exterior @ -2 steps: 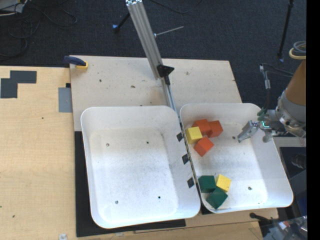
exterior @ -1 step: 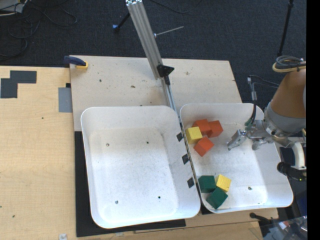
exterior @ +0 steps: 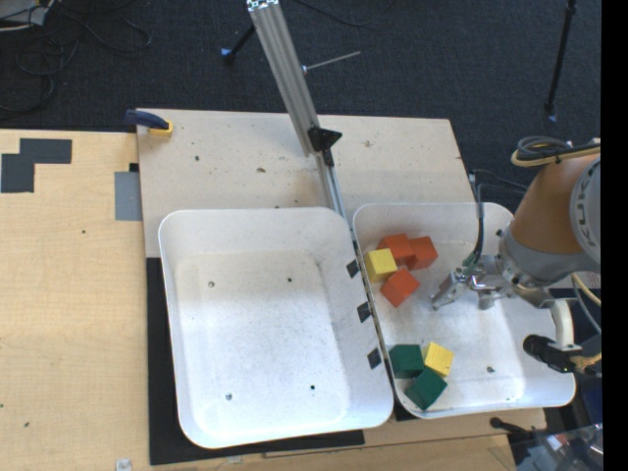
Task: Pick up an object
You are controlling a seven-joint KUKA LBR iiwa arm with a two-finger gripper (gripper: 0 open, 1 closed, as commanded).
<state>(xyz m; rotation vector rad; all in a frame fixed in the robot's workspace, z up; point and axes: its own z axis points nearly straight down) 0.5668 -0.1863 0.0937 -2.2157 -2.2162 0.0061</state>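
Blocks, assorted, in your right-hand white bin (exterior: 491, 389): six pieces in two clusters.

Upper cluster, near the bin's left wall: one yellow block (exterior: 381, 262) touching a larger orange-red block (exterior: 408, 250); a second orange-red block (exterior: 399, 287) just below them, tilted.

Lower cluster, toward the bin's near-left corner: one green block (exterior: 406, 360), a second green block (exterior: 426, 390) just below it, and a small yellow block (exterior: 439, 358) resting against both.

End effector (exterior: 467, 287): metal, over the middle of the same bin, to the right of the upper cluster and apart from every block. You can see nothing between its fingers; whether they are spread or pressed together you cannot tell from this angle.

Arm (exterior: 549, 224): grey with orange band, reaching in over the bin's right rim.

Left white bin (exterior: 186, 263): alongside, touching the right one at black clips.

Tabletop (exterior: 226, 155): pale board with an aluminium rail (exterior: 287, 72) leaning across it.
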